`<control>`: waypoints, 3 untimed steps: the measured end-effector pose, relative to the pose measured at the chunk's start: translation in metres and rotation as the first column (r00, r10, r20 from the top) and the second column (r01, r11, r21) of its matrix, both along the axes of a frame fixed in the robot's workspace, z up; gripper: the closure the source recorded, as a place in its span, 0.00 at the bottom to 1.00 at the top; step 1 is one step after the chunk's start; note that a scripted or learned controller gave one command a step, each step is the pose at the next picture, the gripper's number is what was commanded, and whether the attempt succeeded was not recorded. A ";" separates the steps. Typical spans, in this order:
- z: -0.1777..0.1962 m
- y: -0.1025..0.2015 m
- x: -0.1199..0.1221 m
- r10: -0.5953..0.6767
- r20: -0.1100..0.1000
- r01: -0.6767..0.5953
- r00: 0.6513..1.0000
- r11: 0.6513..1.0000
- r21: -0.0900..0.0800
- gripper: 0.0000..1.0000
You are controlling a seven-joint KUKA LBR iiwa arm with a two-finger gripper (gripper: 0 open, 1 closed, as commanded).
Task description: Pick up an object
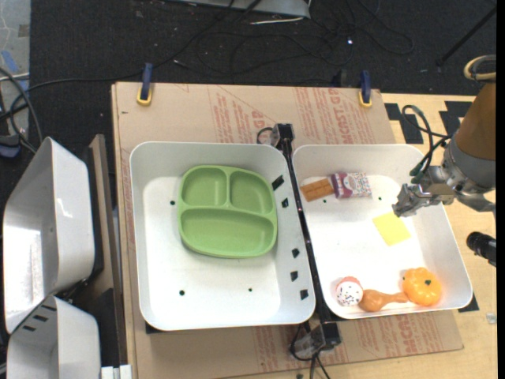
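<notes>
In the right bin lie a flat yellow square, a purple and orange packet near the back wall, an orange pumpkin-shaped toy at the front right, and a pink-and-white ball with an orange handle at the front. My gripper hangs over the right bin's right side, just above and right of the yellow square, with nothing visibly between its fingers.
The left bin bears a green divided plate. A black divider runs between the bins. White bins stand off the bench at the left. Clamps grip the bench's back edge.
</notes>
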State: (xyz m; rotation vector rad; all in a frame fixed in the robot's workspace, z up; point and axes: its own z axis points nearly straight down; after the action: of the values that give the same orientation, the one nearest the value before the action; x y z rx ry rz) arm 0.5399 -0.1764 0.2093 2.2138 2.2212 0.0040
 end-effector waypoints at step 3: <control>0.033 0.105 0.017 0.005 -0.008 -0.005 1.000 1.000 0.004 1.00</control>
State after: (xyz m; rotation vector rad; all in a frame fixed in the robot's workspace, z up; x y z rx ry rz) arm 0.5572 -0.0711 0.2422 2.2142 2.2319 -0.0003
